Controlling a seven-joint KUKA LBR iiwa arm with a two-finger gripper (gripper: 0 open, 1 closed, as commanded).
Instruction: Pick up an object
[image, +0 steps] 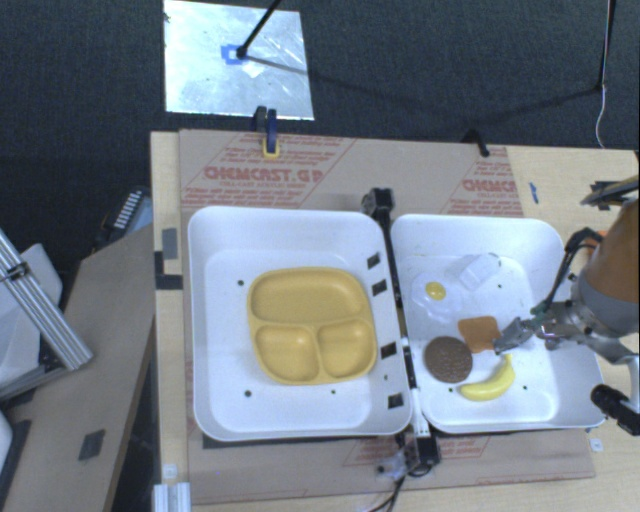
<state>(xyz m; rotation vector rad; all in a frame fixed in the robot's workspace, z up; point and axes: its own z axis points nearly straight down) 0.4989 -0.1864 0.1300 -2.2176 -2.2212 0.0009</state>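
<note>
Our claw (512, 338) hovers low in the right bin (540, 238), just beside the toast (478, 331) and above the banana (489, 383); whether it is clenched, we cannot tell. We should centre on one item before closing.

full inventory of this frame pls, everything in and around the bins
bins: 2, white, side by side on the bench
divided tray: 1, yellow, three compartments, middle of left bin
fried egg: 1, white with yellow yolk, right bin, upper middle
clear wrapper-like item: 1, translucent, right bin, above the toast; hard to identify
toast: 1, orange-brown, right bin centre
round patty: 1, dark brown, right bin, near the left wall
banana: 1, yellow, right bin, front, beside the patty
reflective sheet: 1, silver, on the dark floor behind the bench
gripper: 1, grey, right bin, tips by the toast's right edge
</note>
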